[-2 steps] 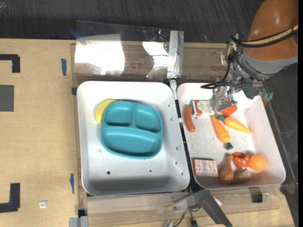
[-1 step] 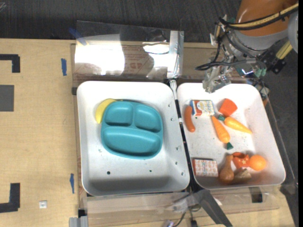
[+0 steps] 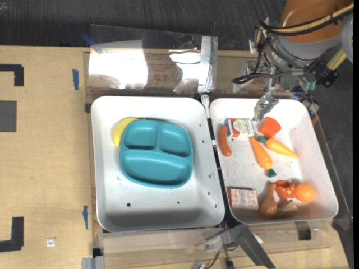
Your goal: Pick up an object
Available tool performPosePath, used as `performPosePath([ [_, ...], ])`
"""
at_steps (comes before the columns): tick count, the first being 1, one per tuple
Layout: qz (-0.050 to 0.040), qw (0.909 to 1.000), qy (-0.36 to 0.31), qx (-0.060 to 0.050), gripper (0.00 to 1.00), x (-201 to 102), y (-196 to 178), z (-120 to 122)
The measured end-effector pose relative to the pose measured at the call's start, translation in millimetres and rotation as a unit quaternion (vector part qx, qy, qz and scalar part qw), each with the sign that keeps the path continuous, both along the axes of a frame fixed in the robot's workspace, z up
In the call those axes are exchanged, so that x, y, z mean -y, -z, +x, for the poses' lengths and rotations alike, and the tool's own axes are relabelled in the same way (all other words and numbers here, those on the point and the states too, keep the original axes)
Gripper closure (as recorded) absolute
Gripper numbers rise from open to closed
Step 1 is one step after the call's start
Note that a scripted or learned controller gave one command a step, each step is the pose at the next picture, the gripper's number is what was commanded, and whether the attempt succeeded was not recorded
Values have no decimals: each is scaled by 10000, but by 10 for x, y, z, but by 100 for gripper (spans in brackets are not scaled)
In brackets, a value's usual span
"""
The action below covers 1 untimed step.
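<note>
- The tool [image 3: 263, 110] hangs low over the upper middle of the right bin [image 3: 322, 150], at the end of the grey and orange arm [image 3: 311, 15] coming in from the upper right of the frame.
- I cannot tell how the tool is set; nothing shows inside it.
- The nearest thing is an orange block [image 3: 270, 126], just beside the tool, lower right of it.
- A small carton [image 3: 240, 128] lies just left and below the tool.
- Two carrots lie below: one carrot [image 3: 262, 153] runs its long axis from upper left to lower right, the other carrot [image 3: 281, 148] lies flatter, pointing right.
- A sausage [image 3: 224, 140] lies upright in the picture by the bin's left wall.
- The left bin [image 3: 106, 167] holds a teal tray [image 3: 157, 153].
- My judgement: a short drop toward the lower right would meet the orange block first.
</note>
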<state>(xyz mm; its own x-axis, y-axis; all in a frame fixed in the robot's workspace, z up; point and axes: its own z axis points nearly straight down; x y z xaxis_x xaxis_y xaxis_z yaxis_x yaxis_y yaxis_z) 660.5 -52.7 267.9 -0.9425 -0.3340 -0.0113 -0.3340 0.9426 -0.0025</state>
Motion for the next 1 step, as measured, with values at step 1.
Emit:
performPosePath([
  [1, 7, 9940, 1089, -43, 0, 33, 825, -635],
])
